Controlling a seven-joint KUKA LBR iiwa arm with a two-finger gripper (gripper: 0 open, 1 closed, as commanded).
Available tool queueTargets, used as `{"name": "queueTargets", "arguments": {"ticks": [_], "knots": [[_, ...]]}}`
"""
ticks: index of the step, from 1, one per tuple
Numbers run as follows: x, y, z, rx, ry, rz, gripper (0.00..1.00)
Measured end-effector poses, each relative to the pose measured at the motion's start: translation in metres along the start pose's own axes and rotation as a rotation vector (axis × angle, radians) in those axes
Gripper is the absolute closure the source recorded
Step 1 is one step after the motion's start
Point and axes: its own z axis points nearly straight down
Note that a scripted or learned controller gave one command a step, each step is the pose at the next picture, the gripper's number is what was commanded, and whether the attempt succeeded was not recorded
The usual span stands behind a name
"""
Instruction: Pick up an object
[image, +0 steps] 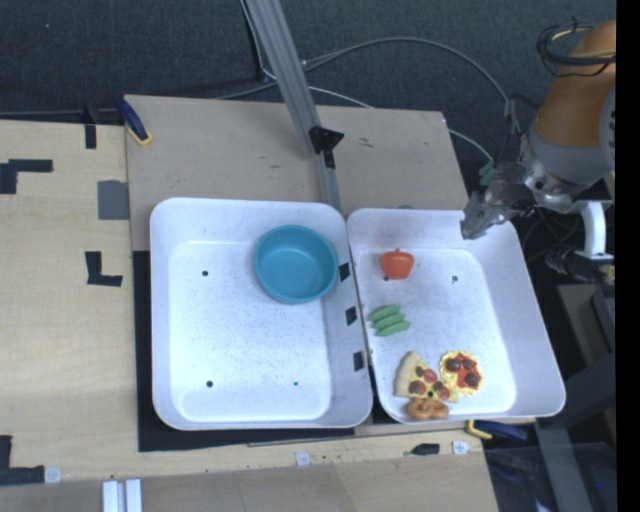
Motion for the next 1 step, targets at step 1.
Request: {"name": "queueTargets", "arguments": {"ticks": [1], "knots": [[0.0627,0.0033,0.0067,0.001,0.0,0.0,1.0]]}}
